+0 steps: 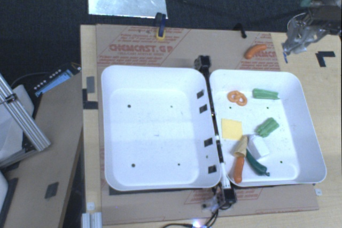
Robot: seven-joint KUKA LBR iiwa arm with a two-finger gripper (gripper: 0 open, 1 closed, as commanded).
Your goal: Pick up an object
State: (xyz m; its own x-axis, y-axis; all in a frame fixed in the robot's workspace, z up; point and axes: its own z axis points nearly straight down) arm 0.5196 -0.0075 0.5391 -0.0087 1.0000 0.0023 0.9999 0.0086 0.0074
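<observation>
The robot's body appeared at the upper right corner of the camera view. Its gripper [297, 40] was a pale, silvery-grey metal assembly with a glossy, reflective surface and rounded, irregular contours, tapering to a narrow lower tip with a small bluish tint at the end. Above it sat a darker grey, blocky housing with a flat horizontal edge. A teal-green piece was fixed to the left side of that housing. Thin grey struts or cables rose from the housing toward the top edge of the picture. The detail was blurred, so no screws or markings could be made out.
</observation>
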